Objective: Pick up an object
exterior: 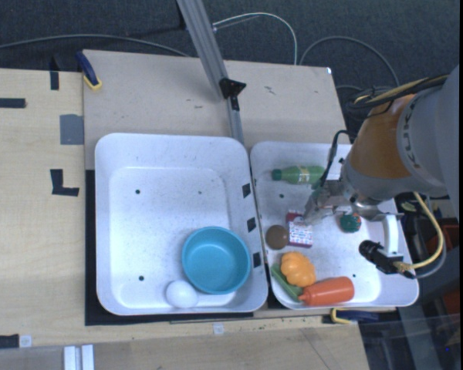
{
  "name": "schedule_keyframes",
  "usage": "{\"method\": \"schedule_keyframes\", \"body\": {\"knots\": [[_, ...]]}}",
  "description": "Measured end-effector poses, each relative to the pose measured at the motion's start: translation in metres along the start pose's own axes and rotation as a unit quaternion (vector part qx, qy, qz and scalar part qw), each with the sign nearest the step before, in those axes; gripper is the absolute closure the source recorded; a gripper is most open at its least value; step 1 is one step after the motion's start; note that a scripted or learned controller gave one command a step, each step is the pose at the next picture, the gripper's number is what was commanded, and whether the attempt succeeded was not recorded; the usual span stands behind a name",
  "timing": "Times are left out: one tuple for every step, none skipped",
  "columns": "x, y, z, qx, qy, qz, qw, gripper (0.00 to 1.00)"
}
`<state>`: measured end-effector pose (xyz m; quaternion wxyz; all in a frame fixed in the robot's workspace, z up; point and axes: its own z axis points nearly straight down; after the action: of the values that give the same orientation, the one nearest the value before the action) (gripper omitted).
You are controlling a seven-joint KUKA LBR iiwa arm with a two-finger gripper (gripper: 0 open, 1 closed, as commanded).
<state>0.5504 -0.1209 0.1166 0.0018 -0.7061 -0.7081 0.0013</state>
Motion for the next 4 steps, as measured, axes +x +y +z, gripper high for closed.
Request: {"method": "schedule_keyframes", "body": {"knots": [[0.009,0.006,-0.052,-0.004,-0.001,0.0,1.0,1.0],[-0.001,0.007,-0.106,-0.004,-0.001,0.001,1.0,1.0],[-0.001,0.007,-0.123,-0.003,0.0,0.001,1.0,1.0],[0.055,0.024,-0.11,-0.001,0.0,-0.002,1.0,1.0]]}}
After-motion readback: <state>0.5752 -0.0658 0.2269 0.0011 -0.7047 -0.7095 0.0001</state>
